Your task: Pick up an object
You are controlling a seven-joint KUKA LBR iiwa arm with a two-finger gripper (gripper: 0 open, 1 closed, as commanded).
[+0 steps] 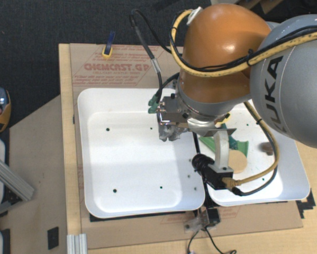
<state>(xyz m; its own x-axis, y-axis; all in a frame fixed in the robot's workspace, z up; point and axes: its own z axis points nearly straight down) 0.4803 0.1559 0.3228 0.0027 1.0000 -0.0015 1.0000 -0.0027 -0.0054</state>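
Reaching from the right, arm (pixel 243 73) hangs gripper (pixel 169 128) over left bin (pixel 94 157).

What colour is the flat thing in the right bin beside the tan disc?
Dark green, seen in the camera view, partly behind the arm.

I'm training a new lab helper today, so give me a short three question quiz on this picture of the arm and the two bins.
1. True or false: the gripper hangs over the seam between the two bins.
2. Which bin holds the green object, A the left bin or B the right bin?
3. Fill in: the flat round tan object lies just ____ the green one in the camera view.

Key: 1 true. 2 B. 3 below.
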